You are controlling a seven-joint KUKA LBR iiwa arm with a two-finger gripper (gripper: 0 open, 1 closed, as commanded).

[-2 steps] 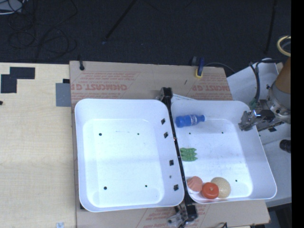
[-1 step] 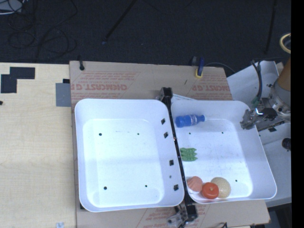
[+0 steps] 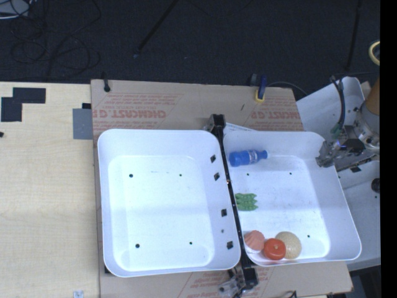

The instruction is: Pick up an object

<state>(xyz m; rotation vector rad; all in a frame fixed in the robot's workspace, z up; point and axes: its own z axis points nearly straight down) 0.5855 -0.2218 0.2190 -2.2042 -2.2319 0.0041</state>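
In the right bin [image 3: 310, 185] lie a blue bottle [image 3: 247, 158] with a white cap near the far left corner, a small green pea pod [image 3: 245, 201] by the left wall, and at the near left corner a pink piece [image 3: 254, 239], a red tomato-like piece [image 3: 274, 249] and a beige round piece [image 3: 289, 243] packed together. My gripper [image 3: 338, 155] hangs over the bin's far right rim, well away from all of these, with nothing visibly between its fingers.
The left bin [image 3: 124, 197] sits beside the right one, joined by a black divider bar [image 3: 226, 191]. Both rest on a cardboard sheet [image 3: 155, 107] on the wooden bench. A blue and yellow clamp [image 3: 261, 89] stands at the cardboard's far edge.
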